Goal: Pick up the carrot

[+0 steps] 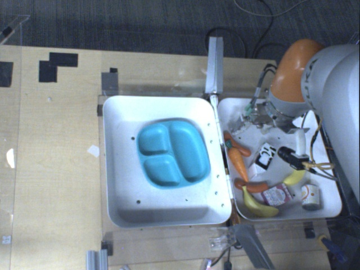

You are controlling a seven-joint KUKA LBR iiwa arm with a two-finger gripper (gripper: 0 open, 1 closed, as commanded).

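While the gripper [251, 118] hovers just beyond the carrot [238, 163], fingers' state indiscernible, approach seems underway; next it likely must descend onto it.

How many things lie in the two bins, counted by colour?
Blue: 1, the divided plate in the left bin
Orange or red: 3, including the carrot
Yellow: 2, bananas
Other small items, hard to identify: 3
Total: 9
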